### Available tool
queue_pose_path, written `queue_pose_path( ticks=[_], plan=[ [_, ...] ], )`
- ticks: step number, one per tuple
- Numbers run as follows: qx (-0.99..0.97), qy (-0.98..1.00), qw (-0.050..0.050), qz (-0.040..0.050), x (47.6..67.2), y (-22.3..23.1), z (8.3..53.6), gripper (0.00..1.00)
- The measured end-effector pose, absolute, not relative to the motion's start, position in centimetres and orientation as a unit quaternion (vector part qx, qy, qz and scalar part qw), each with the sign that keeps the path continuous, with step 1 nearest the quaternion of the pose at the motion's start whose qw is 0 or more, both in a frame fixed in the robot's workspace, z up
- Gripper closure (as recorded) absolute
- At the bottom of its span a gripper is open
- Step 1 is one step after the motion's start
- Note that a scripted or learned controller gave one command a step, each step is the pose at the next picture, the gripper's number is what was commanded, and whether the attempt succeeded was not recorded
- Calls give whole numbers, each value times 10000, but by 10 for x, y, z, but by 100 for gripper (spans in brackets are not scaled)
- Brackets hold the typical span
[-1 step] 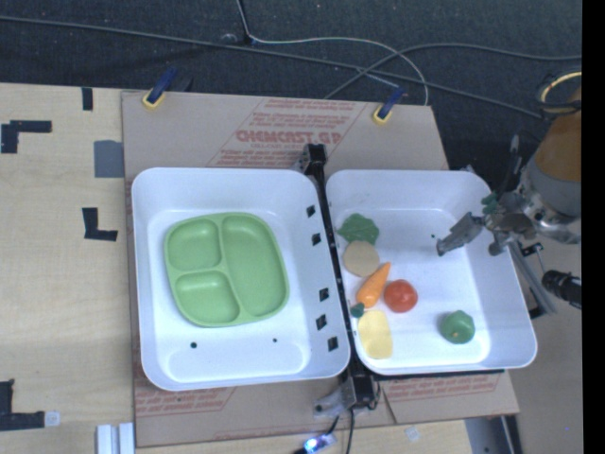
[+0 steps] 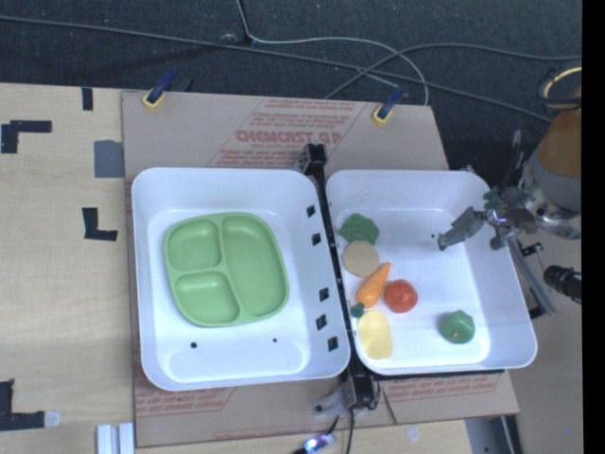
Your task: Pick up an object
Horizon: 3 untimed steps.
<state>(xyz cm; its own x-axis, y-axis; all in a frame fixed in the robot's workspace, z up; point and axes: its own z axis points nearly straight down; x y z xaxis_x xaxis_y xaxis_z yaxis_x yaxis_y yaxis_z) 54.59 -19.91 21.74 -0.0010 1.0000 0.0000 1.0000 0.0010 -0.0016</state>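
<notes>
The right bin holds several toy foods: a green broccoli, a beige round piece, an orange carrot, a red tomato, a yellow piece and a green pepper. My gripper hangs over the bin's right side, near its far right rim. It is open, with nothing between its fingers. The pepper lies below it in the view, and the tomato sits to its lower left.
The left bin holds a green divided plate. A black divider runs between the bins. Cables cross the dark floor behind the bench, and two yellow-blue clamps hold the cardboard sheet.
</notes>
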Motion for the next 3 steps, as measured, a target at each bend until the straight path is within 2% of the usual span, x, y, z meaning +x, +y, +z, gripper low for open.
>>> queue_pose_path(
  ticks=[2, 3],
  plan=[
    [-7070, -7072, 21, 21, 543, -217, 109, 0],
    [-7065, -7077, -9, 9, 543, -217, 85, 0]
  ],
)
